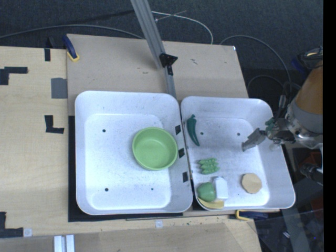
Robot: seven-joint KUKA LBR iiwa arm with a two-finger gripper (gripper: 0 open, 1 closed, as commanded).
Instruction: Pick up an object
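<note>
Whether the jaws are open or closed cannot be told; nothing visible sits between them. From the left: a round light-green plastic bowl (155, 148) rests in the left shallow white bin (94, 193). The right shallow white bin (231, 106) holds a dark-green pepper (192, 129), a pale-green pea pod (208, 166), a green ball (207, 191) touching a small white block (220, 187), and a tan disc (252, 183). The gripper (252, 139) hovers over that bin's right side.

Setting: robotics laboratory test bench. Indicators: two white bins (79, 140) set side by side on a plywood bench (115, 62) at frame centre; black tape markers (50, 124) at left; loose cables (184, 20) over dark carpet (52, 4) along the top; a grey pole (149, 25) at upper centre.
</note>
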